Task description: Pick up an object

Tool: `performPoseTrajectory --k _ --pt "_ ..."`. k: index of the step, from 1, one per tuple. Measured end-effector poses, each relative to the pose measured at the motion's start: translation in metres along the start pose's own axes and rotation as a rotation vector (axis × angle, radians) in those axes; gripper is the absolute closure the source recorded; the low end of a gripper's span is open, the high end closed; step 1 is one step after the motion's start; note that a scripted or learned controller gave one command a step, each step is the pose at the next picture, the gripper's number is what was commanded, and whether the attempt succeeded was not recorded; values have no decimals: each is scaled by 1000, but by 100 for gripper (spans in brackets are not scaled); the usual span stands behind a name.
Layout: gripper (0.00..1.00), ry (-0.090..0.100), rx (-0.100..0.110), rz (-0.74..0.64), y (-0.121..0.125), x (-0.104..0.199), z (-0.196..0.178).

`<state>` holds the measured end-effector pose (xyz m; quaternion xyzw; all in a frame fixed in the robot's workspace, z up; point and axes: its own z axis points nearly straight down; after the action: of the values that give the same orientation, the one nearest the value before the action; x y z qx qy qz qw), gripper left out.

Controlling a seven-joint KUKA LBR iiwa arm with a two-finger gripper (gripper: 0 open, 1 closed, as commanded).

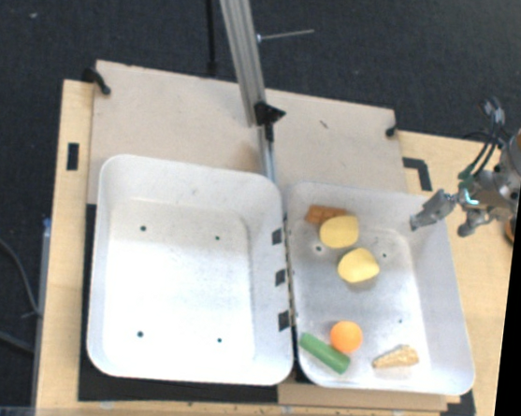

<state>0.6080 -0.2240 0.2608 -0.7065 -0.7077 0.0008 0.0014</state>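
The right bin (438, 299) holds several objects. Two pale yellow lumps (339, 231) (358, 265) lie near its far side, and a brown piece (320, 214) peeks out behind the upper one. An orange ball (347, 335), a green cylinder (324, 353) and a tan wedge (397, 358) lie along the near side. My gripper (449, 218) hovers over the bin's far right corner, well right of the yellow lumps. It is open, with nothing between its fingers (430, 212).
The left bin (187, 269) sits beside the right one, with a raised divider between them. A slanted metal pole (247, 50) rises behind the bins. Cables lie on the floor at the left.
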Motion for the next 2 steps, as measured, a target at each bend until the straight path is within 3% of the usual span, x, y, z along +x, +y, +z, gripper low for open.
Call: performPoseTrajectory --k 1,2 --pt "0 -4 -4 -2 1 -1 -3" --pt "0 -2 1 -3 -1 7 55"
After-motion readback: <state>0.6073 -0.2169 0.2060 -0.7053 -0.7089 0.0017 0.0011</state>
